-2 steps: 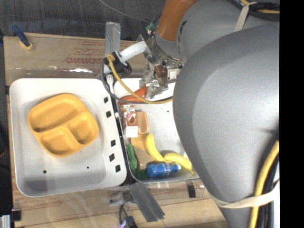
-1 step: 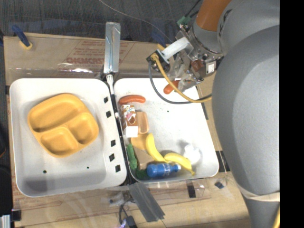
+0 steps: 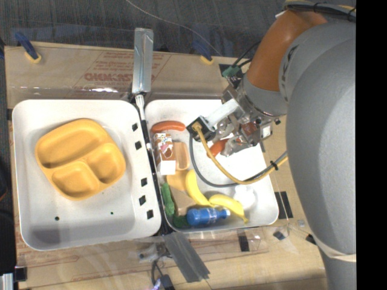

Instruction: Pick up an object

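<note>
My gripper hangs over the upper middle of the right bin, below the orange band of the arm. A small orange-red thing shows right at the gripper's lower left; whether it is gripped is hidden. Along the bin's left side lie a red sausage-like piece, a small printed packet and a brown block. Two yellow bananas, a blue bottle and a green piece crowd the front left corner.
The left bin holds a yellow divided tray. A yellow cable loops from the gripper across the right bin's floor. A metal clamp stands where the bins meet at the back.
</note>
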`<move>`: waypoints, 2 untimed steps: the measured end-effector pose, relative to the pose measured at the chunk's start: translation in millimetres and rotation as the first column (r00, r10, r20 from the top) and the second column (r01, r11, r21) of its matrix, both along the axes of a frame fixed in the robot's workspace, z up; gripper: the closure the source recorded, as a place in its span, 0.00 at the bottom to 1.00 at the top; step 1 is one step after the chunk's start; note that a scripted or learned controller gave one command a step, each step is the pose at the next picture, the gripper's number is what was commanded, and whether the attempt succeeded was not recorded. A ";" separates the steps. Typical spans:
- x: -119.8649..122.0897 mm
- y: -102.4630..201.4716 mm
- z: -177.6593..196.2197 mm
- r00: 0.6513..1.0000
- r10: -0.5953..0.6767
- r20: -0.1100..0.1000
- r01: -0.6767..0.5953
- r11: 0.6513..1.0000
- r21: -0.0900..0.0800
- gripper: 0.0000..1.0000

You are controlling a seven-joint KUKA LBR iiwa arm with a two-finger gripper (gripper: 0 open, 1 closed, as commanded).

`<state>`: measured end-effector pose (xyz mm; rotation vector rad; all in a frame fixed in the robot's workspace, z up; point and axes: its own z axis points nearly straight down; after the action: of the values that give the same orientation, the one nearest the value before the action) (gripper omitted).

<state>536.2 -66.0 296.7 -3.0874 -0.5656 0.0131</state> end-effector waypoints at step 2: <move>-3.3 27.0 81.3 1.000 -0.022 0.009 0.022 1.000 0.000 1.00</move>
<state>532.9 -39.0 378.0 -3.0946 -0.5318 -0.0011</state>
